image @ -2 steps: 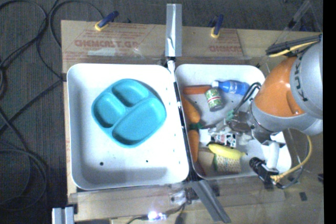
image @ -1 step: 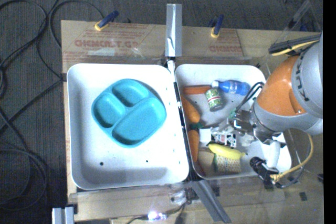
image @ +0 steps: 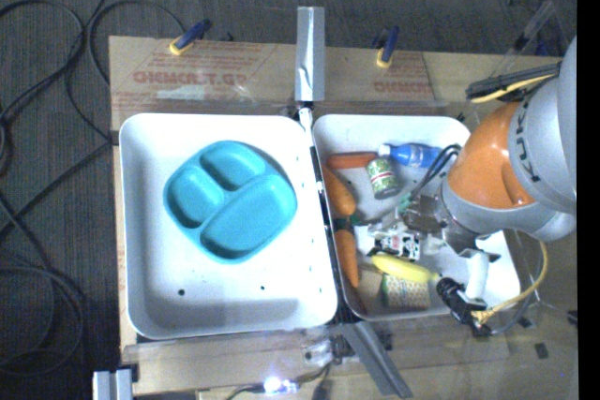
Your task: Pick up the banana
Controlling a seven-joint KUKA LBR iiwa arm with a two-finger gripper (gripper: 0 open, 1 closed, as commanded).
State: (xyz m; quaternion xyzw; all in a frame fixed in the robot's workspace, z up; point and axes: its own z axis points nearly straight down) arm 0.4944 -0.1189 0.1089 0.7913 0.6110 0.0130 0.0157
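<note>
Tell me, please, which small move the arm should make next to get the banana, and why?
Probably a short shift toward the near edge of the right bin, to centre the gripper over the banana before descending. The banana lies just below the gripper in the camera view, wedged between a carrot and a can, so a centred approach seems safer.

The banana (image: 401, 267) is yellow and lies on its side in the right-hand bin (image: 389, 123), toward that bin's near edge. It runs at a slant, one end up and to the left near an orange carrot (image: 348, 258), the other lower and to the right. Its lower side touches a squat can with a speckled label (image: 405, 292). Just above it sits a small white and black object (image: 397, 244). Only the upper, lit face of the fruit shows clearly; its tips are hard to make out.
</note>
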